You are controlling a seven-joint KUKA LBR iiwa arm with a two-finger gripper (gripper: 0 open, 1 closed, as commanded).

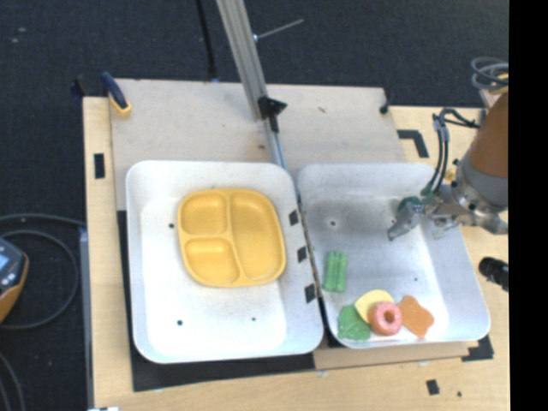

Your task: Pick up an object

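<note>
A: Objects for picking, right bin [445,281]: where do they lie?

B: In the near corner of that bin. A pink ring-shaped piece [386,318] lies on a yellow piece [372,301]; a green piece [352,324] touches them on the left, an orange piece [417,316] on the right. A second, light green ridged block [335,271] lies apart, close to the bin's left wall.

A: Any brand, label or writing?

B: None can be read on the objects, the bins or the bench [342,114].

A: Position of the hand [402,227] relative to the objects?

B: Above the bare middle of the right bin, farther from the camera than the cluster and well apart from it. The ridged block lies to its left and nearer the camera. Nothing is seen between the fingers.

A: State of the hand?

B: Cannot be told; the tips merge into one dark shape against the bin floor.

A: The arm [490,157]?

B: Enters from the right edge, orange band above a grey wrist, cables looped beside it.

A: The left bin [154,315]?

B: Holds a yellow three-compartment tray [231,235], lying flat near its centre.

A: Surroundings?

B: A slanted metal post [241,45] rises behind the bins; dark floor surrounds the bench.
</note>
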